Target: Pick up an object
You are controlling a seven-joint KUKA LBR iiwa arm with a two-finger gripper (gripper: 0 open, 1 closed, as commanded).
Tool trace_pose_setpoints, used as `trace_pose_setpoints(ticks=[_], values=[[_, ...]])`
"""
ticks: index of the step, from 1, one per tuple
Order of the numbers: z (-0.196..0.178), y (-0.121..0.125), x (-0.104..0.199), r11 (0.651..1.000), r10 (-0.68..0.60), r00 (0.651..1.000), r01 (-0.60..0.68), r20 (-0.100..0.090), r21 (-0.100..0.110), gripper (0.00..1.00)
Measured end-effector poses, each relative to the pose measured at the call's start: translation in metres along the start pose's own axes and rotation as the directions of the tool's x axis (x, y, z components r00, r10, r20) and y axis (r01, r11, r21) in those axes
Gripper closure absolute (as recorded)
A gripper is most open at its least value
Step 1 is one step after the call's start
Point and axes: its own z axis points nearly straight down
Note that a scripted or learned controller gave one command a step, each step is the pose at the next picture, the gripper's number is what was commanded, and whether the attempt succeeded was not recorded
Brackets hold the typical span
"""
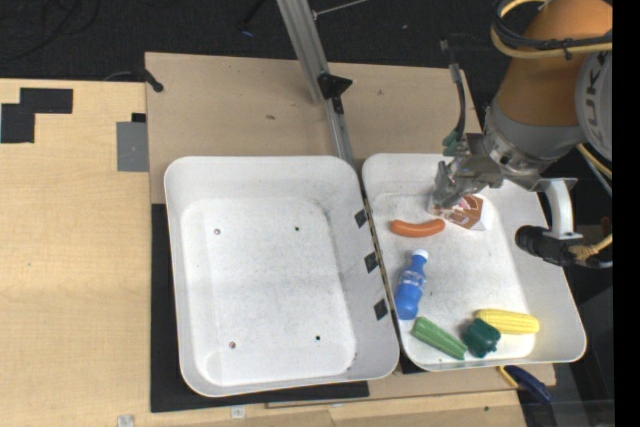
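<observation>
My gripper (447, 197) hangs low over the back of the right bin (565, 340), reaching down from the grey and orange arm. Right beside it, on its right, lies a small brown and white object (468, 212); I cannot tell whether the gripper touches it. An orange sausage (417, 228) lies just in front and to the left of the gripper. Further forward sit a blue bottle (410, 286), a green pod-shaped piece (437, 337), a dark green block (481, 338) and a yellow corn cob (508, 321).
The left bin (182, 177) lies alongside, joined at the middle wall by black clips (372, 262). A slanted metal rail (300, 25) rises behind the bins. Black arm hardware (550, 243) overhangs the right bin's right edge.
</observation>
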Motion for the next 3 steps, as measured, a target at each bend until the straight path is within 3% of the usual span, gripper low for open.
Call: trace_pose_setpoints(ticks=[2, 3], values=[[0.011, 0.007, 0.11, 1.0, 0.0, 1.0, 0.0, 0.001, 0.001, 1.0], [0.02, -0.005, 0.152, 1.0, 0.001, 1.0, -0.001, 0.002, 0.003, 1.0]])
